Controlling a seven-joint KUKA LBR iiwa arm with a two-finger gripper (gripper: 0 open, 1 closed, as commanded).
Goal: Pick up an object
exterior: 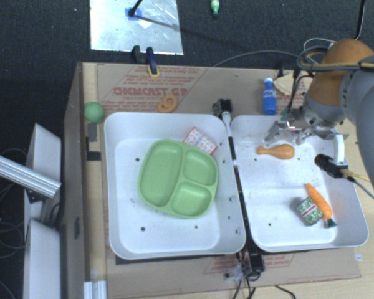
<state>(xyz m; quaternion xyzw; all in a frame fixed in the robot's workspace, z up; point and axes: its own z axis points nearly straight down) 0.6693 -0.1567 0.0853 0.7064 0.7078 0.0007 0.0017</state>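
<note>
In the right bin (349, 229), an orange toy drumstick (276, 151) lies near the back. A carrot (318, 202) and a small green, red and white box (306, 211) rest together toward the front right. My gripper (292, 135) hovers at the back of this bin, just above and behind the drumstick. Its fingers are spread open, with nothing between them. The left bin (124, 229) holds a green divided plate (177, 178) and a small red-and-white patterned box (200, 141) at the plate's back edge.
Behind the bins, on the cardboard bench top, stand a blue bottle (269, 96), a pretzel-shaped piece (167, 103) and a blue-and-yellow clamp (151, 61). A green ball (94, 111) sits at the left bin's back left corner. The grey arm (361, 98) fills the right side.
</note>
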